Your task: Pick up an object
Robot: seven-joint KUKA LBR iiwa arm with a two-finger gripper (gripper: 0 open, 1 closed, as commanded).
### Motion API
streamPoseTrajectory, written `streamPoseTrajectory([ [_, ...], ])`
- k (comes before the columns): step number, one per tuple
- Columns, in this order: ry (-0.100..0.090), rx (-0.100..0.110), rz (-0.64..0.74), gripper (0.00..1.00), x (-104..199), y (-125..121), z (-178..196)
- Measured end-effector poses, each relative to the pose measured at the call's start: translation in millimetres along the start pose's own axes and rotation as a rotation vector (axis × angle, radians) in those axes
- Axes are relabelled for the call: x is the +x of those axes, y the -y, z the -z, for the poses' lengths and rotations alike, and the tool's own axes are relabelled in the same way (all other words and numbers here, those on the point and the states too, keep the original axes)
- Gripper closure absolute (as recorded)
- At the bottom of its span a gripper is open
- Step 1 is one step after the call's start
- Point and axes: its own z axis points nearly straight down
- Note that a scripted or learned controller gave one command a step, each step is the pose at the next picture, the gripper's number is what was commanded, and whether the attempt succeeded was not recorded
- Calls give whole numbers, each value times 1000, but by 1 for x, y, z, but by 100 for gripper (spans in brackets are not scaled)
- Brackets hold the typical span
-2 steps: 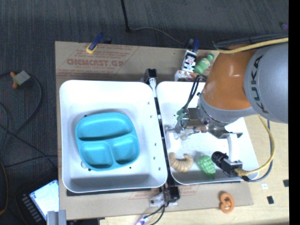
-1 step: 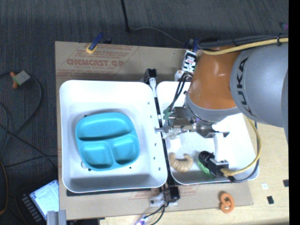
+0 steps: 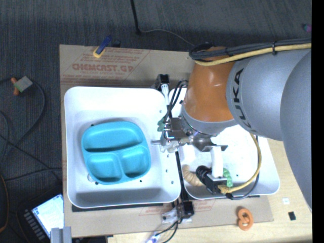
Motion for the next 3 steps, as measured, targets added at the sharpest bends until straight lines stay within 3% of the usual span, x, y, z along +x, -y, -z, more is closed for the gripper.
streamPoseTrajectory([
  [1,0,0,1,100,58,-1,-17],
  [2,2,-1,-3,100,-2,-76,-55],
  [3,2,-1,-4,100,-100,-31,-55],
])
